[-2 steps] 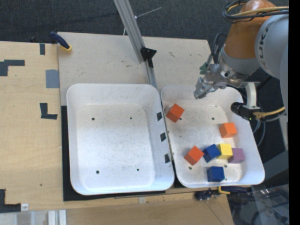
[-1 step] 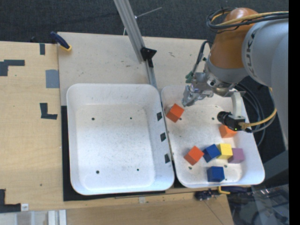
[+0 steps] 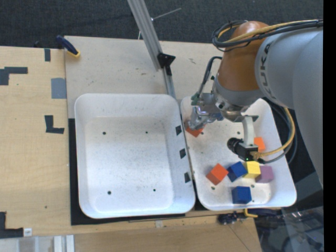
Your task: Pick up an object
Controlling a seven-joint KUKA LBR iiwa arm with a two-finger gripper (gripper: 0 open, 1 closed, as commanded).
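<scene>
Gripping what looks like a red block (image 3: 195, 132), pincer (image 3: 196, 122) closed, over right bin (image 3: 281, 196) left edge

The arm (image 3: 283, 62) is running off the right edge, covering the right bin's (image 3: 220, 201) far corner. Beneath its wrist, the end effector (image 3: 197, 121) is hiding most of a red block (image 3: 195, 132); its fingers are too blurred to read. An orange block (image 3: 259, 143) is sitting half behind the cabling.
</scene>
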